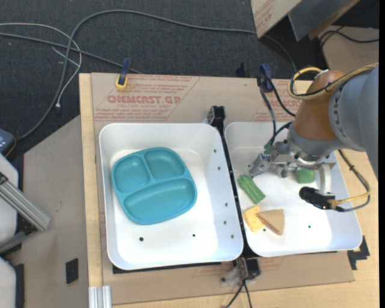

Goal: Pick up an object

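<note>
Where the cardboard sheet (pixel 90 180) shows beyond the bins, I can read red print, "CHEMCAST GP", just behind the left bin (pixel 180 240). A second run of the same red lettering lies behind the right bin (pixel 313 234), partly covered by the arm (pixel 355 108), so I cannot read it whole. A carton (pixel 274 15) at the top edge also bears red marks, too cut off to make out.

Coming in from the right, the arm bends down over the rear half of the right bin, its orange band (pixel 316 117) sitting directly above the wrist. The gripper (pixel 281 166) points down, low over the bin floor; whether it is spread or closed I cannot tell from this angle, and I see nothing held in it.

A pale green block (pixel 305 175) lies just beside the gripper, half under the wrist. A green stick (pixel 251 188) lies near the bin's left wall, slanted. Nearer the front, a yellow piece (pixel 251 218) touches a tan wedge (pixel 274 221). A teal plate (pixel 155 185) with three compartments sits in the left bin.
</note>
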`<state>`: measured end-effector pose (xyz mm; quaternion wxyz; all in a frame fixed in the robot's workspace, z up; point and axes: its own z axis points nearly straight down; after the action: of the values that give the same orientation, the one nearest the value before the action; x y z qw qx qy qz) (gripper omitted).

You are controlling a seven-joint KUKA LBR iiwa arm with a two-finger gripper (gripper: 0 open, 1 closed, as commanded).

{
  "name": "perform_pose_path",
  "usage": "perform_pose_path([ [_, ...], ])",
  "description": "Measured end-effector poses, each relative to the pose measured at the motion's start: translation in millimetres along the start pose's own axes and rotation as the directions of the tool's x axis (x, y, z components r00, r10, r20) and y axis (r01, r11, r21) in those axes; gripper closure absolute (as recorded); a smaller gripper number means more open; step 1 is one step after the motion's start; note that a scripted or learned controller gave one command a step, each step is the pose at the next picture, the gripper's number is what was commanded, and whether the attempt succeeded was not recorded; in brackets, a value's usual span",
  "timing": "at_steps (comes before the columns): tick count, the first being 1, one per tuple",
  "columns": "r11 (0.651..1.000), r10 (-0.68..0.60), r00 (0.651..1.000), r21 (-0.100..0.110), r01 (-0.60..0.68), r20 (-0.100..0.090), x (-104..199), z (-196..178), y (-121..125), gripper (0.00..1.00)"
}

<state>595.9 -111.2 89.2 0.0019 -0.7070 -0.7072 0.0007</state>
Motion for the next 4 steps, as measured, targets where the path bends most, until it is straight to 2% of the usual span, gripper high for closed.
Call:
perform_pose_path([
  [1, 1.0, 0.001, 1.0, -0.004, -0.001, 0.0, 0, -13, 1, 1.0],
  [3, 1.0, -0.001, 1.0, -0.005, 0.001, 0.002, 2, -111, 12, 1.0],
  [4, 1.0, -0.001, 1.0, -0.005, 0.001, 0.002, 2, -169, 7, 1.0],
])
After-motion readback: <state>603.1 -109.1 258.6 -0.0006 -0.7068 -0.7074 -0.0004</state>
